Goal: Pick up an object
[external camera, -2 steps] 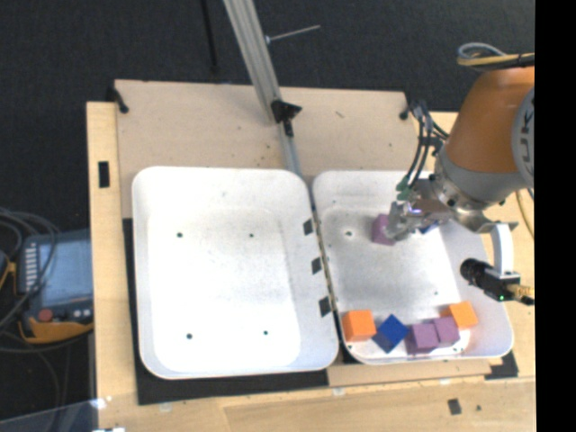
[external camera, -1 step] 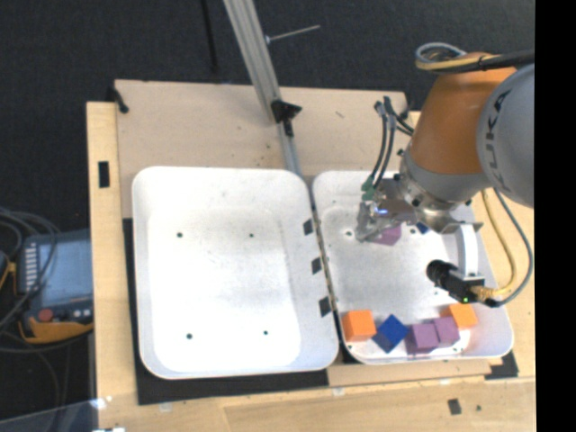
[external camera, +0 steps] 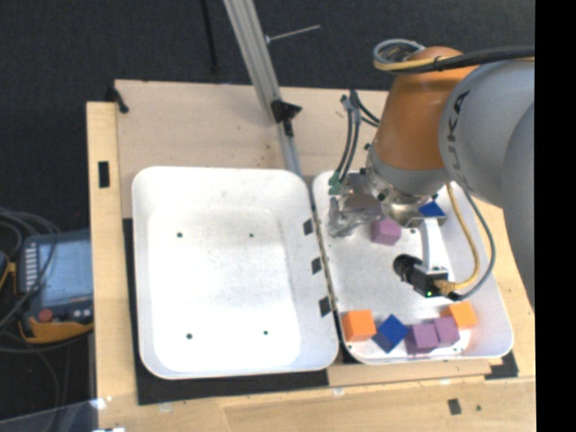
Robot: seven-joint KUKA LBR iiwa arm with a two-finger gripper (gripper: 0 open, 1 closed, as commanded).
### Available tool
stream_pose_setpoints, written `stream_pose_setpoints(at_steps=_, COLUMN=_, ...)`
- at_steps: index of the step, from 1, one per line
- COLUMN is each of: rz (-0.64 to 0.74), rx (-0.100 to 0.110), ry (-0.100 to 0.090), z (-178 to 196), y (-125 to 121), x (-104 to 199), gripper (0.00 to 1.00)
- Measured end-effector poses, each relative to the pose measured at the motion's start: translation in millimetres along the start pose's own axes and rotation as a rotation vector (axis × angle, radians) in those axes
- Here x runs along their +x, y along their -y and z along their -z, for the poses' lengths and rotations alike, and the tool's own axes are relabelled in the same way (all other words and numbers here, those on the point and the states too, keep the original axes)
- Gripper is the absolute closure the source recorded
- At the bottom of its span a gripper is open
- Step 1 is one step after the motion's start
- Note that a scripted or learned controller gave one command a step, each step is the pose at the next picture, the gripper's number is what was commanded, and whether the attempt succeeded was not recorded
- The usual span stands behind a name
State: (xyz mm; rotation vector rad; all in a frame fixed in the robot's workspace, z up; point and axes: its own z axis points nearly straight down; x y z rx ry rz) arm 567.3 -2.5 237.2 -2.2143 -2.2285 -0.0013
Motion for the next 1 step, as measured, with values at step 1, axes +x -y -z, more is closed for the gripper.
stream_pose_setpoints(at_steps=1, rz=0.003, rx=-0.001, ry=-0.001, z=6.2, y=-6.3, x=60.4, gripper=1.00)
